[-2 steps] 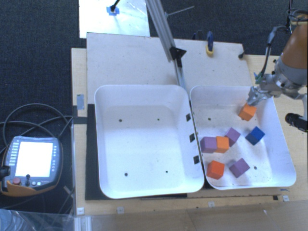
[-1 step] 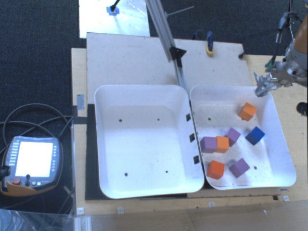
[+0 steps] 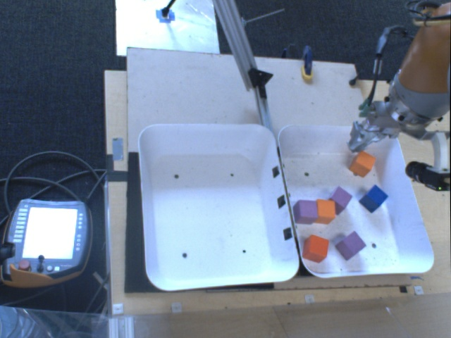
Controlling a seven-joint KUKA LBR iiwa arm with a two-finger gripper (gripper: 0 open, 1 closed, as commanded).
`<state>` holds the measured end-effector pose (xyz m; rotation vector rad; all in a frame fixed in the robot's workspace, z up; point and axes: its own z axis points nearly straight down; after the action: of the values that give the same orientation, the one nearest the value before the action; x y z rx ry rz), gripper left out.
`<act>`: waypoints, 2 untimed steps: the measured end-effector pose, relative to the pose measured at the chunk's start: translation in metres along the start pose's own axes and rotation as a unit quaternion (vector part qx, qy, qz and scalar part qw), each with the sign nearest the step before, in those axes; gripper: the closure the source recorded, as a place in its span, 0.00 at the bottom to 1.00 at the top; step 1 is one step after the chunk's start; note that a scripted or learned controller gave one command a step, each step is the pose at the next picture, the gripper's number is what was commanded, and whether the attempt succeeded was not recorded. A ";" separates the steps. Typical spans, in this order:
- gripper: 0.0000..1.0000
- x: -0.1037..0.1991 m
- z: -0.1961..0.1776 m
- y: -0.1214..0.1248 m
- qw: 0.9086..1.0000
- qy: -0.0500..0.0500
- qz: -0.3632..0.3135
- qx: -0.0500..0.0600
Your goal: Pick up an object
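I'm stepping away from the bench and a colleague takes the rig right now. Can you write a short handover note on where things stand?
Gripper: low over the far part of the right white bin, just beside the lone orange cube; nothing shows between its fingers, and whether they are open cannot be told.
Things: all in the right bin. A blue cube sits nearer; a purple cube, small orange cube and second purple cube cluster together; another orange cube and purple cube lie at the near side.
Done: nothing lifted.
Left: grasp and lift one object.
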<state>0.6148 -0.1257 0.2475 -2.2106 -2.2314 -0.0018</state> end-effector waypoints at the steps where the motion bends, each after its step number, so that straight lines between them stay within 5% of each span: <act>1: 1.00 0.055 -0.003 -0.021 1.000 0.000 0.000 0.000; 2: 1.00 0.106 -0.010 -0.034 1.000 0.001 -0.001 -0.001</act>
<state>0.5796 -0.0196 0.2577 -2.2088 -2.2329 -0.0049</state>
